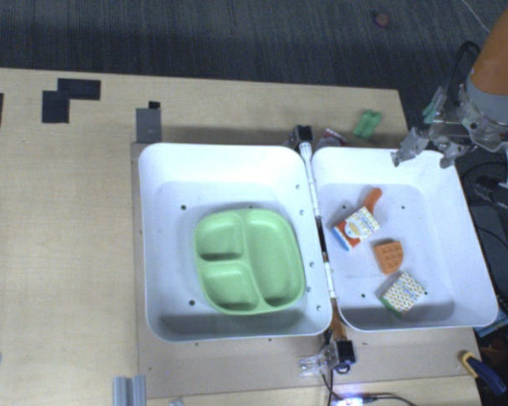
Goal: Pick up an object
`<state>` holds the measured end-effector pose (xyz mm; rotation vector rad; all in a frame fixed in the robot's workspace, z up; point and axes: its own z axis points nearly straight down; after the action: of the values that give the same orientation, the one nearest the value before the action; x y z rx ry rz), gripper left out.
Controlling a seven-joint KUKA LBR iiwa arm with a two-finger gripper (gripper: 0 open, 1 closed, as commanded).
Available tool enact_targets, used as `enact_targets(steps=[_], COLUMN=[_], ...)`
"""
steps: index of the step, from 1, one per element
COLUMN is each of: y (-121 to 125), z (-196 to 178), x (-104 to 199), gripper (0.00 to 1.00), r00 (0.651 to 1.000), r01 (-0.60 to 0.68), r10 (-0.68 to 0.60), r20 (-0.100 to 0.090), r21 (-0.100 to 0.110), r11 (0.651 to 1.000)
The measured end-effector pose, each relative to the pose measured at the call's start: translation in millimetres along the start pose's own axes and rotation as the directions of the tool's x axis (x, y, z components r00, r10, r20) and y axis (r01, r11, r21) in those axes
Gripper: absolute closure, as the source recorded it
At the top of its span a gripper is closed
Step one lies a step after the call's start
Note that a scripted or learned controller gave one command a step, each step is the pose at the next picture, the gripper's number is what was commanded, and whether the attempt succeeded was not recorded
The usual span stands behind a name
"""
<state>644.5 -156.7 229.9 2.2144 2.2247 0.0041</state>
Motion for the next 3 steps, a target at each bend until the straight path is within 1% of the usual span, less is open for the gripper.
enact_targets(steps=[1, 2, 3], y=[1, 4, 3], z=[126, 113, 113], x=[4, 4, 4], gripper=[0.0, 1.0, 0.0], r00=[1.0, 1.0, 1.0], r01=[-0.001, 0.002, 0.002], r10=[0.001, -0.002, -0.002], r20=[-0.001, 0.0, 0.0], r21=[0.005, -0.004, -0.004], r11=[1.0, 1.0, 1.0])
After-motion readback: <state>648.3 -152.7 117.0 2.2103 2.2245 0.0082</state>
